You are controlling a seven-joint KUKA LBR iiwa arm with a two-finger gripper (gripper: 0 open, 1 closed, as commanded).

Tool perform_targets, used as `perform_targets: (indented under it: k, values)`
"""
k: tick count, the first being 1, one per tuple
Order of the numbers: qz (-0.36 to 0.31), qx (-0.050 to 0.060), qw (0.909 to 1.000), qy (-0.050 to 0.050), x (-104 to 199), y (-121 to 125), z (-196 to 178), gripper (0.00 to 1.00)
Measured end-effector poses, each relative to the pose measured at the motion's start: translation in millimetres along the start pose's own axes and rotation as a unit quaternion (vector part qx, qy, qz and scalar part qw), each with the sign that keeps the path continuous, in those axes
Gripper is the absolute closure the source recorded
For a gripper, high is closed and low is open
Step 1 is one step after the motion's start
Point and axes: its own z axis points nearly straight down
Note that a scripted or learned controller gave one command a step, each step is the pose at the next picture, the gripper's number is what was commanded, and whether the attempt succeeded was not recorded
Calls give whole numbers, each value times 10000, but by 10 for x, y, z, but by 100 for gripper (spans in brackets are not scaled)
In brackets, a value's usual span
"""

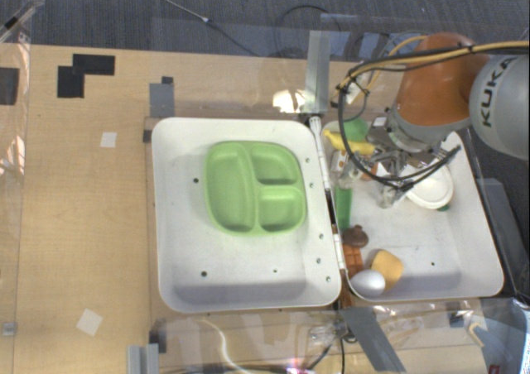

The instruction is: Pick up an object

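While the grey arm [497, 103] reaches over the right bin [464, 269], the table [74, 223] carries that bin with the left bin [178, 273] touching its left side. A green divided tray [252, 186] lies left of the right bin. Inside the right bin, the gripper [389, 190] hangs near the far rim; I cannot tell its state. A white bowl [435, 190] sits beside it; a yellow block [387, 266] and silver egg [368, 282] lie at the near-left corner.

Arm masks the right bin's upper contents

The gripper [396, 190] is a blurred tangle, its fingers unreadable; the white bowl [432, 190] and green item [354, 131] beneath the arm show only partly.
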Motion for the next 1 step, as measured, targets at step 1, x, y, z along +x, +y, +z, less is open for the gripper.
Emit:
perform_targets:
  k: [1]
  values:
    - [1157, 127, 9931, -129, 845, -506, -6, 0]
